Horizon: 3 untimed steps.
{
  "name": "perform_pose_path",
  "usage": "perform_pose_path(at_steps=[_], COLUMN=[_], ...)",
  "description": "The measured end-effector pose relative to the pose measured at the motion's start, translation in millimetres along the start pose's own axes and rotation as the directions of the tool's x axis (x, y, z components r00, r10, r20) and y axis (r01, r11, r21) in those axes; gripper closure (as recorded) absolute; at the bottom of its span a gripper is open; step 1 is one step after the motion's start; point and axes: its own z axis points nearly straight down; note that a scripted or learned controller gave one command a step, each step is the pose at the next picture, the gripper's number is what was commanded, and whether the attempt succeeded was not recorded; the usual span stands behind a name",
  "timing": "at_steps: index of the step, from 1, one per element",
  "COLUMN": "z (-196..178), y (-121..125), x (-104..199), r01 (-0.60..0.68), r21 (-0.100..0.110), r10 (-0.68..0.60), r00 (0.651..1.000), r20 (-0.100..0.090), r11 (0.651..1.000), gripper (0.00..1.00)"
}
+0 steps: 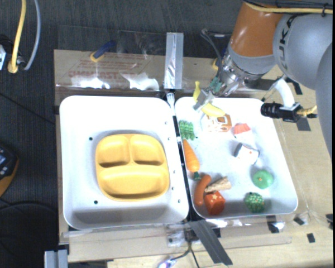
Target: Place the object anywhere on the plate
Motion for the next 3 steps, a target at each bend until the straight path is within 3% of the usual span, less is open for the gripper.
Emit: perform_pose_path(at_steps=[1,2,3], z=[-0.1,-9.3,68.5], y=[0.0,0.6,-0.3], x=[0.0,-0.3,84.7], r01=[0.000,0.001,0.012], r21=[0.000,0.000,0.000], r10=[0.000,-0.001,-0.012], r00=[1.000,1.000,1.000], r20=[0.000,0.002,-0.005], r11=[1.000,1.000,1.000], gripper=[0.00,1.00,1.00])
